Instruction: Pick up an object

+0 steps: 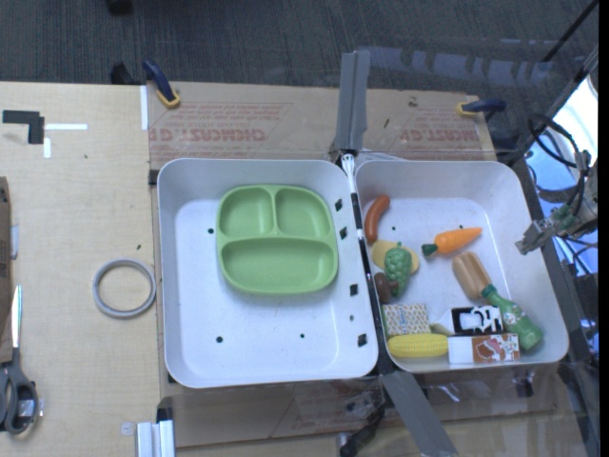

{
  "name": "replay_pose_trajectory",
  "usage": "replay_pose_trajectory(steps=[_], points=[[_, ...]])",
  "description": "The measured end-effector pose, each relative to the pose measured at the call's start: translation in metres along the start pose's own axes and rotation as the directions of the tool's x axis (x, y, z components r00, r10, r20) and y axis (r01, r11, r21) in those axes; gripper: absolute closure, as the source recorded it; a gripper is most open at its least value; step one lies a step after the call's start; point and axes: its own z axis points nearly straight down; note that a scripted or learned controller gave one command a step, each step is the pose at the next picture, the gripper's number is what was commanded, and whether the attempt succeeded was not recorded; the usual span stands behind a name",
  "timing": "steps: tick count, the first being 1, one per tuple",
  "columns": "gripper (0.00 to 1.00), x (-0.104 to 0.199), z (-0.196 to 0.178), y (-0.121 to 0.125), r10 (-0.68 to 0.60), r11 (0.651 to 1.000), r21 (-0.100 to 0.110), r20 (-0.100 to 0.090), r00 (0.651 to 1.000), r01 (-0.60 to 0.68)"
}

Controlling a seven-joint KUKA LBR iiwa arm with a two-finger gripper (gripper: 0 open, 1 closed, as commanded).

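We are counting two white bins lying side by side: the left bin (181, 284) and the right bin (419, 181). The left one is holding a single green divided plate (278, 238) with three compartments. The right one is holding the things to pick, ten as far as we are making out: one red sausage (377, 215) at its upper left, one carrot (453, 241) near the middle, one broccoli (398, 263) lying against a yellow piece (383, 251), one brown lump (383, 288) just below those, one bread roll (470, 274), one green bottle (515, 318), one corn cob (419, 347), one speckled packet (406, 318), one black-and-white item (474, 320) and one red-and-white box (495, 348). The lower items are crowding together and touching, so their outlines are hard to separate.

At the right edge of the frame, a grey part that we are taking for the gripper (549, 228) is hanging over the right bin's rim, apart from the toys. It is small and blurred, so we cannot tell whether it is open, shut or holding anything.

On the bench at left, one tape ring (124, 287) is lying, and one pair of scissors (15, 388) is being cut off by the frame.
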Motion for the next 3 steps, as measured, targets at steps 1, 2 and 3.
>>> replay_pose_trajectory(steps=[1, 2, 3], points=[[0.0, 0.0, 0.0, 0.0, 0.0, 1.0, 0.0, 0.0, 1.0, 0.0], [0.0, -0.001, 0.094, 0.002, -0.229, 0.973, 0.001, -0.003, 0.973, 0.229], [0.0, -0.008, 0.113, 0.037, 0.253, 0.967, -0.026, 0.003, 0.968, -0.253]])
